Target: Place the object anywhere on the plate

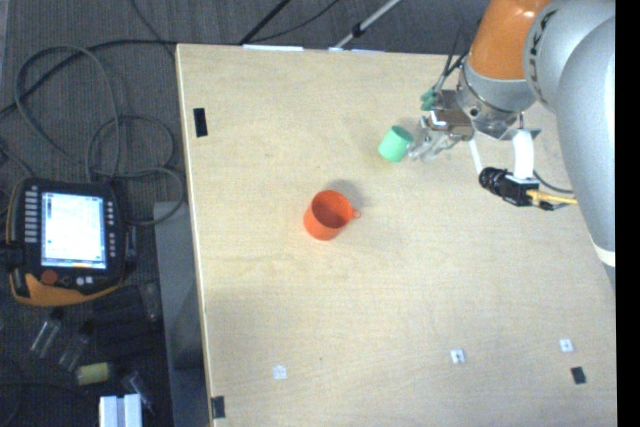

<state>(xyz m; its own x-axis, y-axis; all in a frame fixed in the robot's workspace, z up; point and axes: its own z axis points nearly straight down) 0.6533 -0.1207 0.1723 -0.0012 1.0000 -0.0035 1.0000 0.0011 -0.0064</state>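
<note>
A small green cup-like object (pixel 394 143) lies on its side on the light wooden tabletop (pixel 300 335), right of the middle toward the far edge. My gripper (pixel 424 147) reaches in from the right and sits right against the green object's right side, low over the table. Whether the object is inside the gripper's grasp is hidden by the wrist. An orange cup (pixel 328 214) with a small handle stands upright near the table's middle, down and to the left of the green object and apart from it.
The grey arm with its orange band (pixel 510 25) fills the upper right, with cables (pixel 515 185) hanging beside the wrist. Off the table's left edge a teach pendant (pixel 70 235) lies on the floor. Small black markers dot the table's edges.
</note>
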